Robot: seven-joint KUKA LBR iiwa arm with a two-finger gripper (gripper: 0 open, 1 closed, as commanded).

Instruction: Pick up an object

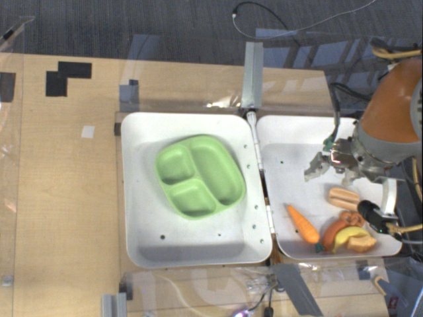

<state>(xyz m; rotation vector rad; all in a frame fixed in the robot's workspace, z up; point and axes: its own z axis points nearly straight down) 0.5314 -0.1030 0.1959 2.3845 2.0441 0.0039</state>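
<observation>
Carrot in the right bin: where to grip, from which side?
Grip the carrot at its thick orange middle, coming straight down. It lies flat and diagonal, apart from the hot dog, so set the gripper fingers across its narrow width. Its lower end nears the food pile; stay mid-body.

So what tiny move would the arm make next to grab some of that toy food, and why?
Probably a short shift toward the near corner, then down. The gripper hangs over bare floor of the right white bin, while the tan hot-dog bun and orange plastic carrot lie just beyond it, apart from it.
</observation>
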